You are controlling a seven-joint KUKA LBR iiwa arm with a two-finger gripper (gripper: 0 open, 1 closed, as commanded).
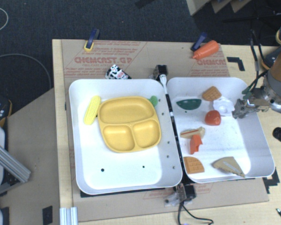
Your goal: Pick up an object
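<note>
The right white bin (260,149) holds several toy foods. There is a dark green piece (189,103), a brown biscuit (211,93), a white lump (223,106) and a red tomato (213,118). Nearer the front lie a tan bun-like piece (193,132), an orange-red piece (195,145), a waffle (193,165) and a tan wedge (229,166). My gripper (242,109) hangs low at the bin's right side, just right of the white lump. Nothing shows in its grasp.
The left bin (84,163) holds a yellow divided plate (129,123), a corn cob (92,109) and a small green piece (153,100). On the board behind the bins lie an orange carrot (206,49), a black-and-white toy (116,72) and a yellow clamp (90,42).
</note>
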